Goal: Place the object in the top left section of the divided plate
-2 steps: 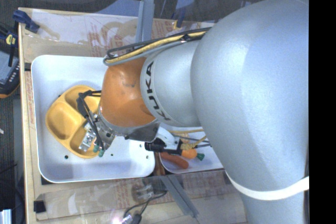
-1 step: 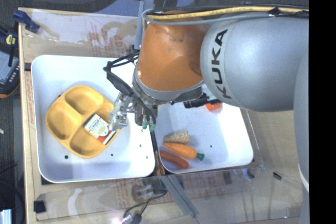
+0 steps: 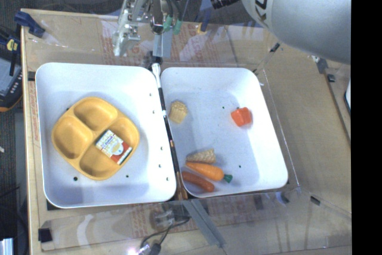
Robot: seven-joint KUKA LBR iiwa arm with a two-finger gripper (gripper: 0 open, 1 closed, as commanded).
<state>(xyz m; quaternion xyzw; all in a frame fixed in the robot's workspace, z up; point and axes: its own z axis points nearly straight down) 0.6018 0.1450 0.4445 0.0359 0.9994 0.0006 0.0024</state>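
Observation:
A yellow divided plate [image 3: 77, 134] lies in the left white bin [image 3: 54, 83]. A small printed packet [image 3: 113, 146] rests in the plate's right-hand section; the other sections are bare. My gripper [image 3: 141, 39] hangs over the bench just behind the bins, above the rim where they meet. It is open, and nothing sits between its metal fingers [image 3: 124, 36]. It is well away from the plate and from the items in the right bin [image 3: 262, 146].
The right bin holds a beige lump [image 3: 178, 111], a red-orange piece [image 3: 242, 117], a pale corn-like piece [image 3: 201, 156], a carrot [image 3: 206, 171] and a red sausage [image 3: 197, 182]. The arm's grey body fills the upper right.

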